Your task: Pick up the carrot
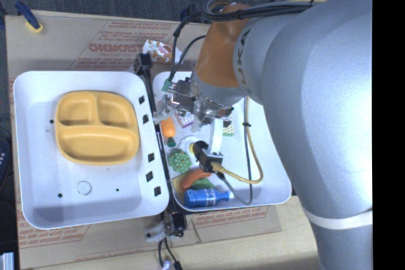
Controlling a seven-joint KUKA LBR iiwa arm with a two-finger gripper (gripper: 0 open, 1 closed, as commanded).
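– Carrot time! Where is it?
– It lies in the right bin, close to that bin's left wall. It is short and orange, with a bit of green at its near end.
– Is the gripper holding it?
– No. The gripper hangs low over the right bin, just beside the carrot, up and to the right of it. The carrot lies flat on the bin floor.
– Is the gripper open or closed?
– I cannot tell. Wires and the big grey arm hide too much of it.
– What else is in that bin?
– A bunch of green grapes sits below the carrot. Below that lies a long orange-red thing with a green bit beside it. A blue bottle lies on its side near the front wall.
– And the left bin?
– It holds a yellow plate with three parts. The plate sits well apart from the carrot.
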